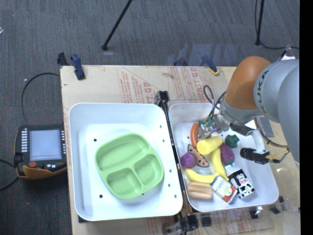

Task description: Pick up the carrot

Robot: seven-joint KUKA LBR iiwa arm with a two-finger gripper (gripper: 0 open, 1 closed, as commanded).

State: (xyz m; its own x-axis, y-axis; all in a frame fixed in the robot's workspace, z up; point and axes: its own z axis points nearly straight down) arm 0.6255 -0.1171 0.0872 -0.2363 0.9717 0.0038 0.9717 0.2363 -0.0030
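One gripper low over the right bin, at the upper-left part of the toy pile. Open or clenched: cannot tell, too small and cluttered there. Nothing visibly grasped.

Grey arm with the orange band just above it, reaching in from the right.

Carrot just left of and slightly below the gripper, lying in the right bin near its left wall, orange-red, roughly upright in view. Touching the gripper or not: cannot tell.

Around it:
- yellow toy just right of the carrot's lower end
- dark green piece right of that
- purple piece below the green one
- second purple piece below the carrot, slice-shaped toy beside it
- banana running down the middle of the pile, another yellow piece across its lower end
- tan bun at the bin's near-left corner
- small red-and-white box and cow-print carton to its right

Left bin alongside, holding a green divided plate.

Both bins on the cardboard-covered tabletop; blue clamp at its far-left corner.

Teach pendant on the floor, well left.
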